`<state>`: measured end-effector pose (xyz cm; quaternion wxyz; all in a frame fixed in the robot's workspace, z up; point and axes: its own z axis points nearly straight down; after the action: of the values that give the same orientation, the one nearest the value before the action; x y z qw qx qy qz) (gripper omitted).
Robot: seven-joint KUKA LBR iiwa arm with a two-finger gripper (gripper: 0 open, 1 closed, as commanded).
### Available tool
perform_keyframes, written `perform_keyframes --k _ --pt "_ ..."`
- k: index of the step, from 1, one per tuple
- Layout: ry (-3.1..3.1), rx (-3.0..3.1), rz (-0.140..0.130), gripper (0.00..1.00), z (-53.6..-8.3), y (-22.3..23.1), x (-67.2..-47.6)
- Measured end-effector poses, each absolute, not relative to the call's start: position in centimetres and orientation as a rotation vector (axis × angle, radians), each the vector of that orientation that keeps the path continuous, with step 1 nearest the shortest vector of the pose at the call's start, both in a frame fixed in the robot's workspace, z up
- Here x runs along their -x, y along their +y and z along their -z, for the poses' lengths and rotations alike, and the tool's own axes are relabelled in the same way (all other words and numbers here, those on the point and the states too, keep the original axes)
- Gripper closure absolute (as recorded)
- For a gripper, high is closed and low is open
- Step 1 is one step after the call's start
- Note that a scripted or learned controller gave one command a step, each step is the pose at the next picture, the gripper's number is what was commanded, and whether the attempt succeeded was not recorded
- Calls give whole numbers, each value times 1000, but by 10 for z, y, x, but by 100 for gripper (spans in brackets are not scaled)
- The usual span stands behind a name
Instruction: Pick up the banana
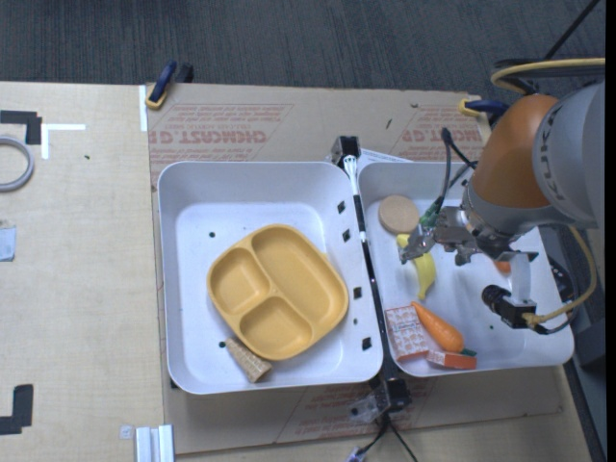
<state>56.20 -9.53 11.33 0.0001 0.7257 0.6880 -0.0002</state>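
The banana (423, 273) lies in the left half of the right bin (539, 349), a short yellow piece pointing toward the front. My gripper (429, 243) is directly over the banana's far end and covers part of it; a bit of yellow shows just to its left. The grey arm with its orange band (515, 157) reaches in from the right above the bin.
A round tan biscuit (397, 213) sits just behind the banana. A carrot (440, 327) and a red-and-white packet (406, 333) lie in front of it. The left bin (183, 258) holds a yellow divided plate (277, 290) and a bread slice (248, 360).
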Motion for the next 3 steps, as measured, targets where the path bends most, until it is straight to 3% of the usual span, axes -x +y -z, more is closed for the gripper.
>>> perform_keyframes --k 1,2,3 --pt "2158 -2282 0 100 -123 -96 -563" --pt "2158 -2282 0 0 -123 -96 -563" --pt "2454 -1959 0 0 -92 -106 -585"
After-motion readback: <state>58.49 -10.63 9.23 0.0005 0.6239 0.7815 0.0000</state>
